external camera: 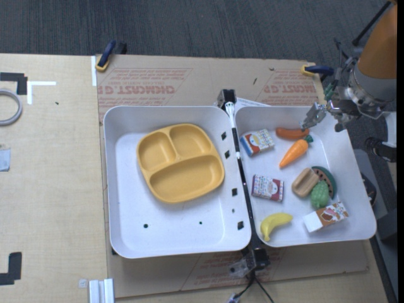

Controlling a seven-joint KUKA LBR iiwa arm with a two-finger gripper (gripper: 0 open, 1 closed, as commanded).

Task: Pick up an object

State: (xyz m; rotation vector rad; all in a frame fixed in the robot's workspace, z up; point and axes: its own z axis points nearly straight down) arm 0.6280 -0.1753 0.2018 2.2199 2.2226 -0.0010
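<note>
hovering hand [314, 116] over right bin [356, 163] near sausage [291, 132], grip state unclear, arm [379, 49] cut off

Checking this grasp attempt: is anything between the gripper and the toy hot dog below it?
Nothing visible does. The gripper hangs just above the hot dog at the right bin's far edge; the carrot lies beside it, nearer the camera.

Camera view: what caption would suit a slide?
Grey arm's gripper hovers over toy food in the right white bin; yellow divided plate lies left.
</note>
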